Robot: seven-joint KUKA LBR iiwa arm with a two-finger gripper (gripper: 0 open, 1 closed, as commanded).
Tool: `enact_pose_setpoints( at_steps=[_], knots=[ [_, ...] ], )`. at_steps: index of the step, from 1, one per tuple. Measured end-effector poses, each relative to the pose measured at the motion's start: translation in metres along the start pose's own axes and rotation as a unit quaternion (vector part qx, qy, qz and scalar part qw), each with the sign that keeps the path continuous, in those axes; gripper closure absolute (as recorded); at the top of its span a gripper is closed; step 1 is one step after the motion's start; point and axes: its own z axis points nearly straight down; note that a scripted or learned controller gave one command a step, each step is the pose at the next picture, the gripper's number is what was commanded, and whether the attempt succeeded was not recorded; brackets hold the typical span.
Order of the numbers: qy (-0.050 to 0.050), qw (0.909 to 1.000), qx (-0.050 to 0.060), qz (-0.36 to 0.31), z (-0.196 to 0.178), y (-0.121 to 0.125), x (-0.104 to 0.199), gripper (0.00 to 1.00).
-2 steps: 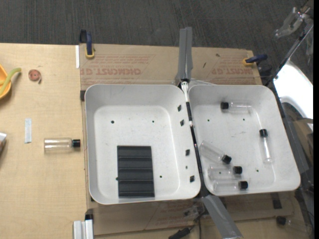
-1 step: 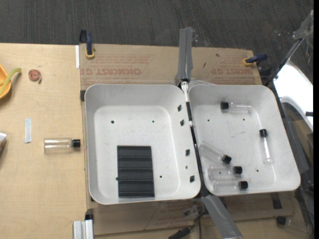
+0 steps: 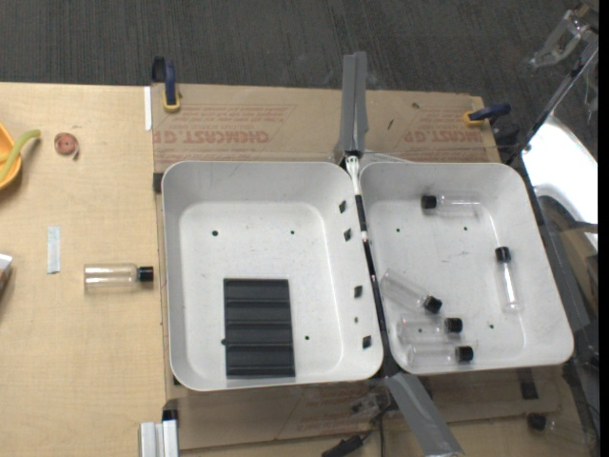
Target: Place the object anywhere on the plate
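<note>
A black ribbed plate (image 3: pixel 258 329) lies flat in the left bin (image 3: pixel 190 217), near its front edge. The right bin (image 3: pixel 533 255) holds several clear vials with black caps. One vial (image 3: pixel 449 201) lies near the back and another (image 3: pixel 507 276) lies lengthwise by the right wall. A third vial (image 3: pixel 407 293) lies slanted near the left wall, and two more (image 3: pixel 433 353) are clustered at the front.
Another clear vial (image 3: pixel 116 275) rests on the wooden bench left of the bins. An orange and yellow item (image 3: pixel 9 155) and a small red disc (image 3: pixel 65 143) sit at the far left. Clamps (image 3: pixel 167 84) (image 3: pixel 485 114) hold the cardboard behind the bins.
</note>
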Motion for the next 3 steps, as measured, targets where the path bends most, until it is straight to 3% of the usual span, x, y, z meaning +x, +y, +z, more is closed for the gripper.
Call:
enact_pose_setpoints(
  at_steps=[1, 2, 3],
  knots=[
    [0.000, 0.9983, 0.000, 0.058, 0.000, -0.021, -0.080, 0.00],
    [0.000, 0.9781, 0.000, 0.208, 0.001, -0.028, 0.008, 0.00],
    [0.000, 0.9782, 0.000, 0.208, 0.001, 0.005, -0.065, 0.00]
  ],
)
